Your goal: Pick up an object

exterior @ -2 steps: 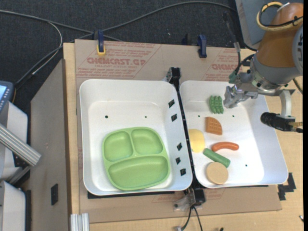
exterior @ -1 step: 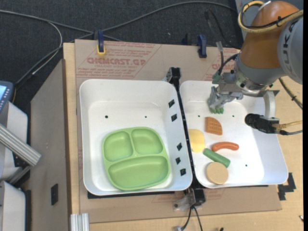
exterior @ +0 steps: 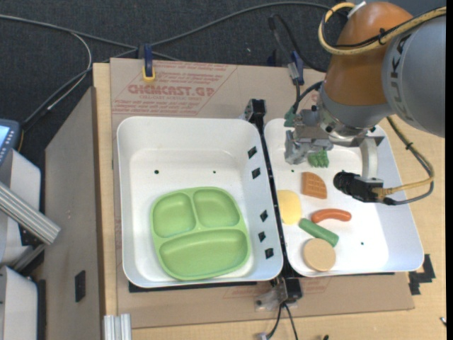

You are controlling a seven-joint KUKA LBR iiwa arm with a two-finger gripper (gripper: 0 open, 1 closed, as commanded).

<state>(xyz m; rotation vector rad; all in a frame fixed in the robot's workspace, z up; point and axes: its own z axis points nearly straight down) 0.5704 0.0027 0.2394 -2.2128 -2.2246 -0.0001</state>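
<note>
My gripper (exterior: pixel 303 149) hangs low over the back part of the right bin (exterior: pixel 396 225), near the divider. A small dark green object (exterior: pixel 319 160) lies right at the gripper's tip, partly hidden by it; whether it is held cannot be seen. In front of it lie an orange-brown waffle-like piece (exterior: pixel 313 185), a yellow lemon-like piece (exterior: pixel 289 206), a red sausage (exterior: pixel 330 216), a green cucumber-like stick (exterior: pixel 318 231) and a tan round disc (exterior: pixel 319 254).
A light green divided plate (exterior: pixel 202 232) lies in the front of the left bin (exterior: pixel 141 154). The grey arm with its orange band (exterior: pixel 361 55) reaches in over the right bin's back right. Cables trail across the dark floor behind the bench.
</note>
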